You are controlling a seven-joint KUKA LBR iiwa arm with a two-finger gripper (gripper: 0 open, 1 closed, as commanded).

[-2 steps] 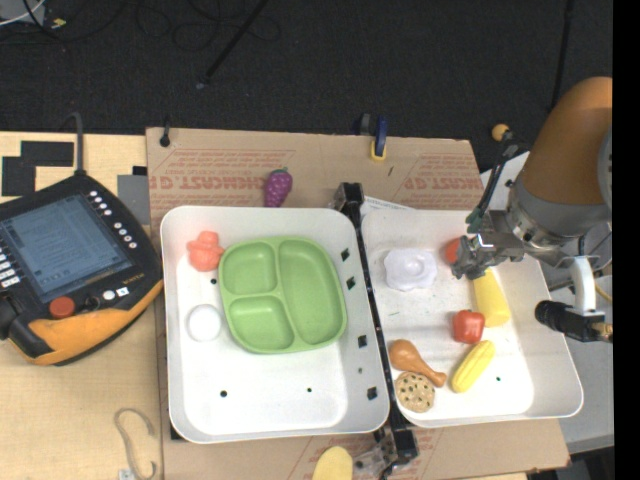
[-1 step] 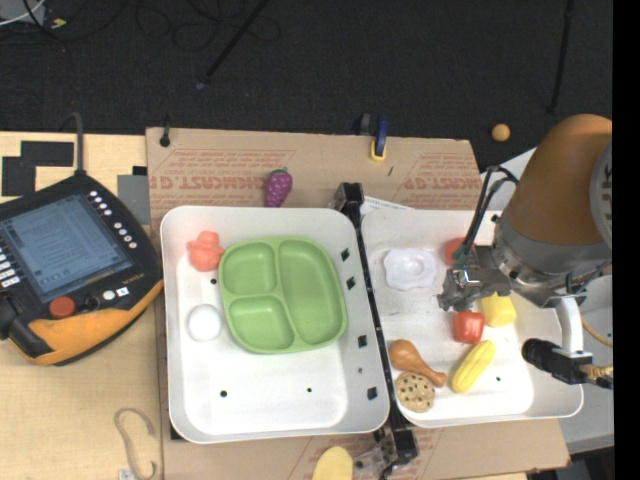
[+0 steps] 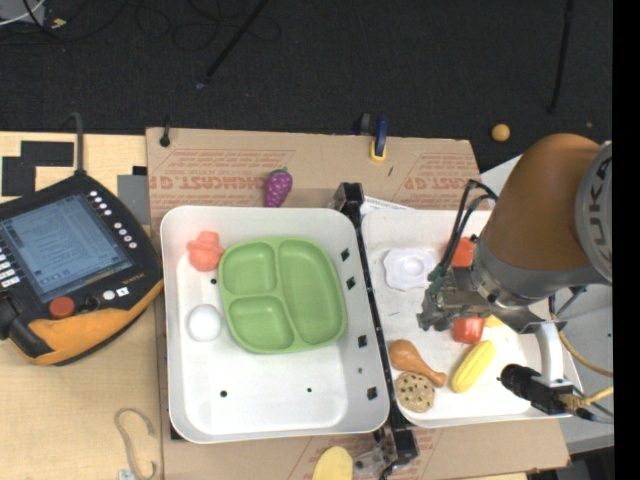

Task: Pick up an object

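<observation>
Camera view: smooth three-compartment green plastic tray [image 3: 281,295].

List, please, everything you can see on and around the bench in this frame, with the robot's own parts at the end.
Bins: 2, white, side by side on the bench.
Divided plate: 1, green, in the left bin.
Ball: 1, white, left bin, by the plate's left edge.
Toy figure: 1, orange-pink, left bin's upper left corner.
Fried egg: 1, white, right bin's upper part.
Drumstick: 1, brown, right bin.
Cookie: 1, speckled tan, right bin's lower edge.
Corn: 1, yellow, right bin.
Red piece: 1, beside the gripper.
Grapes: 1, purple, on the cardboard behind the bins.
Teach pendant: 1, black and orange, far left.
Arm: 1, orange band.
Gripper: 1, dark, over the right bin.
</observation>
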